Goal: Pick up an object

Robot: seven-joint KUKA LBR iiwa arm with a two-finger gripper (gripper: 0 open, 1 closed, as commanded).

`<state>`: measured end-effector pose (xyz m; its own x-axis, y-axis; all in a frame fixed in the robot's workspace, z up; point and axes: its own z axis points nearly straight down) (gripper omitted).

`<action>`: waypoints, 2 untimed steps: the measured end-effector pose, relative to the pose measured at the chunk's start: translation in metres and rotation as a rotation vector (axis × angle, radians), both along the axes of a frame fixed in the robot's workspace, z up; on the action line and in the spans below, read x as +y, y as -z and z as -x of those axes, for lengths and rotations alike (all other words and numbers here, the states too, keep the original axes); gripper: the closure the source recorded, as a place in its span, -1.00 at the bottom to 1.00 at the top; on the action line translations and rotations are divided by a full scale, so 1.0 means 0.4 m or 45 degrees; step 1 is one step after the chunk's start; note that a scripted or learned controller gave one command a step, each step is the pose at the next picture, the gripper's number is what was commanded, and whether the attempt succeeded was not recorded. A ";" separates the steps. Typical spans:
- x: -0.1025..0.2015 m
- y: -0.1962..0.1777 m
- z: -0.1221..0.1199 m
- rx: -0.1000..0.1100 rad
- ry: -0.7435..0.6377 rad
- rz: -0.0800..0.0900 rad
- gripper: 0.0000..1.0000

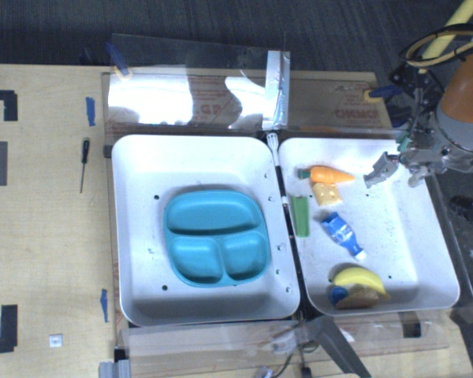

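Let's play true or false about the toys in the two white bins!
1. The blue tray lies in the left bin. True.
2. The carrot lies in the left bin. False: it lies in the right bin.
3. The banana lies near the right bin's front edge. True.
4. The hand holds the blue bottle. False: the bottle lies on the bin floor, apart from the hand.

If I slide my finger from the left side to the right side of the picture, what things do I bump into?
Thin black screwdriver on the wooden bench → blue plastic divided tray in the left white bin → flat green stick by the right bin's left wall → blue and white plastic bottle → the arm's metal pincer.
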<state>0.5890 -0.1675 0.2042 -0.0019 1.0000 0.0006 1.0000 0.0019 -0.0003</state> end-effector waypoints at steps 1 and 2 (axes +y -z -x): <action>0.139 0.288 0.160 -0.005 -0.022 0.000 -1.00; 0.136 0.260 0.157 -0.012 -0.017 0.003 1.00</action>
